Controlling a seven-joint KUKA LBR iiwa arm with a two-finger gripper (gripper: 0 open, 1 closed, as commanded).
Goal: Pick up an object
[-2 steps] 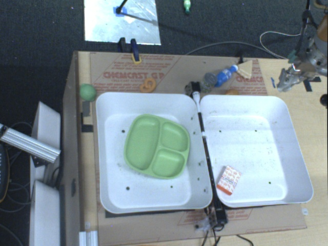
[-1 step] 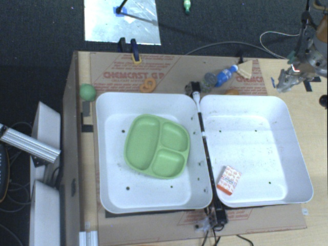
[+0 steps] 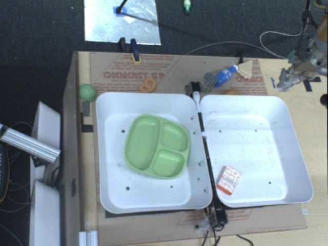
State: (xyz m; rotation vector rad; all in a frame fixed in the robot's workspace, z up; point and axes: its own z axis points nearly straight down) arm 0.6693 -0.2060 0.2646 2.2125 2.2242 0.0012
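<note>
Packet, small and orange-and-white, lies flat at about seven o'clock in the right bin. Whether the gripper is open or closed cannot be told; it hangs beyond that bin's one-o'clock corner. Best swing toward seven o'clock, centre over the packet, then descend straight.

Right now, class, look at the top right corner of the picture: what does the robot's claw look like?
The claw is a small, pale grey metal assembly with thin prongs and a dark blue piece beside it. It hangs from a blocky grey wrist part. A thin dark cable runs up above it, and a pale cable loops across the bench just to its left. The picture is too blurry for markings.
</note>
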